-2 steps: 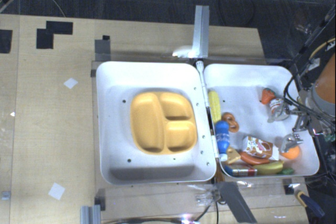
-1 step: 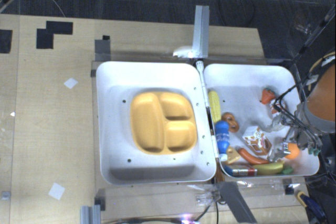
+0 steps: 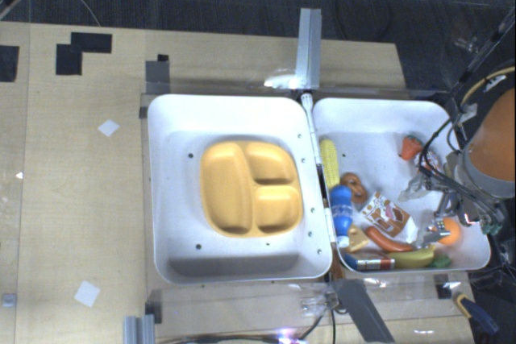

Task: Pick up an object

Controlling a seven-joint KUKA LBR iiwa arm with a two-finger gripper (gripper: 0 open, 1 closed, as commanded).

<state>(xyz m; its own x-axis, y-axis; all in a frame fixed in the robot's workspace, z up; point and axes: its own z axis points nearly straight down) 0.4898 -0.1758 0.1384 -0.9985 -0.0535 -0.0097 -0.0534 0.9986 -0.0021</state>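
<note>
Wooden bench (image 3: pixel 72 197), right white plastic bin (image 3: pixel 363 121): the two-finger gripper (image 3: pixel 439 213), jaw state indiscernible, hovers beside a small orange round toy (image 3: pixel 452 231).

Right bin (image 3: pixel 379 113): far half open; near half crowded, corn (image 3: pixel 328 163) along divider.

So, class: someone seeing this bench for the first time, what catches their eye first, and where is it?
Probably the yellow sectioned tray, alone in the middle of the left bin. Next, the bright jumble of toy food in the right bin: a corn cob, a blue bottle and a banana. The gripper reaches in over that bin's right side.
</note>
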